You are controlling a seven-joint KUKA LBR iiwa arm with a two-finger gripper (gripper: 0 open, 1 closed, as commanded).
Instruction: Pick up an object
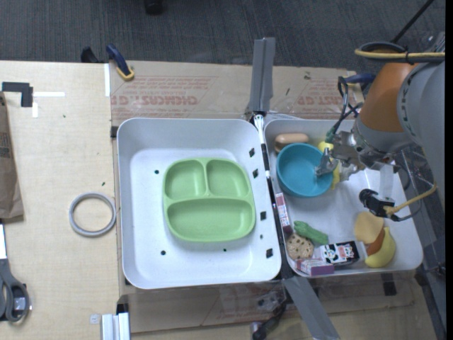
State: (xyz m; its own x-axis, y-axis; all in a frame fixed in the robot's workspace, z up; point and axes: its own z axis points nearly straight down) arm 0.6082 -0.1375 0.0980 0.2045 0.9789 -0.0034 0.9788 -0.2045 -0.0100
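My gripper hangs low over the right bin, at the right rim of a blue bowl. A small yellow object sits just behind the gripper, partly hidden by it. A tan bun-shaped piece lies behind the bowl. Toward the bin's front lie a green piece, a cookie, a small black-and-white carton and a yellow-orange fruit-like piece. I see nothing lifted by the gripper.
The left bin holds a green divided plate. A dark cable end hangs over the right bin. On the bench at left lie a tape ring, scissors and a blue clamp.
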